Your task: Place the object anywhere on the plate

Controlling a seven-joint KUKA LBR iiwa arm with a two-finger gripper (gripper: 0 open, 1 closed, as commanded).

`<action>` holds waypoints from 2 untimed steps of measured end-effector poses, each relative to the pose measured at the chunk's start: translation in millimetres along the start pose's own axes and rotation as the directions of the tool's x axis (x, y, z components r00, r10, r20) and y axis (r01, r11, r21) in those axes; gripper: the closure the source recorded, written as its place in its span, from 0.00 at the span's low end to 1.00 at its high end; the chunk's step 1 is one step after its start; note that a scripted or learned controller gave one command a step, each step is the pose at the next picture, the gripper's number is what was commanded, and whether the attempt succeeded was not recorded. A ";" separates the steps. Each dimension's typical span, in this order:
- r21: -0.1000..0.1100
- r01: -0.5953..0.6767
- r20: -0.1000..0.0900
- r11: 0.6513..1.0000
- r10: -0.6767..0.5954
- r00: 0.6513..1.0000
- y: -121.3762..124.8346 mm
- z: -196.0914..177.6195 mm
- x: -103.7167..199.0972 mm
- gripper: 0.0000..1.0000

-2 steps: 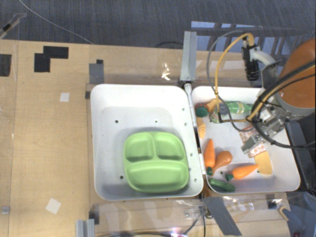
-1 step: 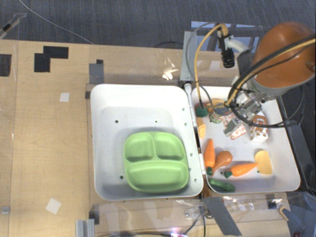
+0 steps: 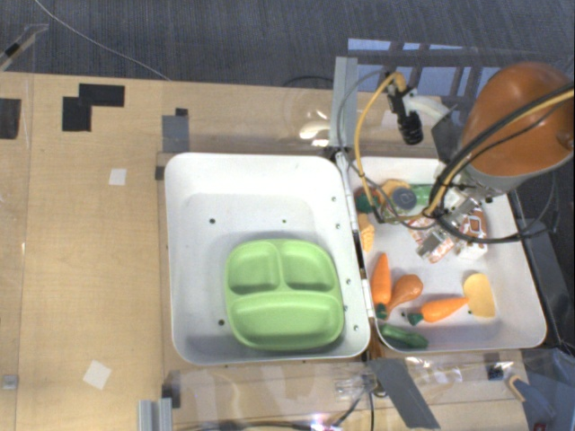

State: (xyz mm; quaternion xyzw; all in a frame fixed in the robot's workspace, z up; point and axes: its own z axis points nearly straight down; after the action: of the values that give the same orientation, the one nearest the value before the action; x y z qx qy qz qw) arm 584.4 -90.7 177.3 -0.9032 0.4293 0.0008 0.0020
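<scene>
A green divided plate [image 3: 284, 294] is sitting in the left white bin [image 3: 193, 187], nothing on it. In the right bin [image 3: 530, 330], toy carrots [image 3: 381, 279] [image 3: 442, 309], an orange drumstick-like piece [image 3: 403, 289], a green pepper [image 3: 404, 337] and a yellow piece [image 3: 480, 294] are lying along the near side. Above them the gripper [image 3: 446, 238] is hanging low over the bin; I cannot tell whether it is clasping anything.

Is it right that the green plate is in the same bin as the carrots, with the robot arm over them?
Not quite. The camera view shows the green plate alone in the left bin. The carrots lie in the right bin, and the robot arm is over that bin.
</scene>
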 end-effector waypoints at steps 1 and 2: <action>0.001 0.161 -0.002 0.987 -0.161 0.987 5.1 -14.9 -55.8 1.00; -0.002 0.377 -0.001 0.926 -0.377 0.926 43.5 -26.2 -72.8 1.00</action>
State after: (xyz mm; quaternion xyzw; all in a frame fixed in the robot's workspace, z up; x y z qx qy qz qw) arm 504.7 -61.9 203.6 -0.9688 0.2480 0.0002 0.0013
